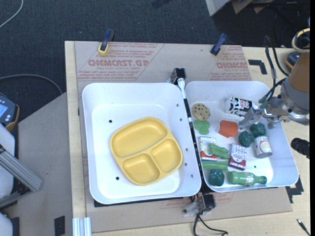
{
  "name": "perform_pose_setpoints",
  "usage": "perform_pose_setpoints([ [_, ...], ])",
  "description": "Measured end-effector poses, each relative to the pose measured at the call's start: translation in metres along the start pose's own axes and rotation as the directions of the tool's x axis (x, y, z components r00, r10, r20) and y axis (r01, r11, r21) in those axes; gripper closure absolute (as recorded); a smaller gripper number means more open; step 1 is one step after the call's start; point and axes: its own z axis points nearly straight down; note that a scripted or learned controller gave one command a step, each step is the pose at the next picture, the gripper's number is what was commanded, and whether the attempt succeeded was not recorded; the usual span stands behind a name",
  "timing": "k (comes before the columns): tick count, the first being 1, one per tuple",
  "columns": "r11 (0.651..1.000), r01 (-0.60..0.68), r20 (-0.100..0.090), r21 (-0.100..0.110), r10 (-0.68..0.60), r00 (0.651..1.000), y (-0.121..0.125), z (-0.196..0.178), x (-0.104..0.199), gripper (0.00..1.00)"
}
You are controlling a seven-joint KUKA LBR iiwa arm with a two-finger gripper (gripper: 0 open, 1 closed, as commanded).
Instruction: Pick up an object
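My gripper (260,116) hangs low over the upper right part of the right bin (285,168), with the grey arm and its orange band (301,75) coming in from the right. Directly below and beside it lie a dark green round toy (258,129) and a second dark green one (245,138). A black-and-white cow-patterned carton (238,104) lies just left of the gripper. An orange block (228,128), a small can (263,146), a cookie (200,111) and a green bottle (244,179) also lie in this bin. I see nothing held.
The left bin (98,107) holds a yellow three-compartment plate (146,150). More small items crowd the right bin: a red-and-white carton (238,156), a green leafy piece (201,127), a dark green round piece (216,177). Clamps (105,42) hold the cardboard at the back.
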Motion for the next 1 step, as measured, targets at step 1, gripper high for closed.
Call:
perform_pose_setpoints([
  [1, 1.0, 0.004, 0.003, -0.014, -0.004, 1.0, 0.0032, -0.0074, 0.0003, 0.0],
])
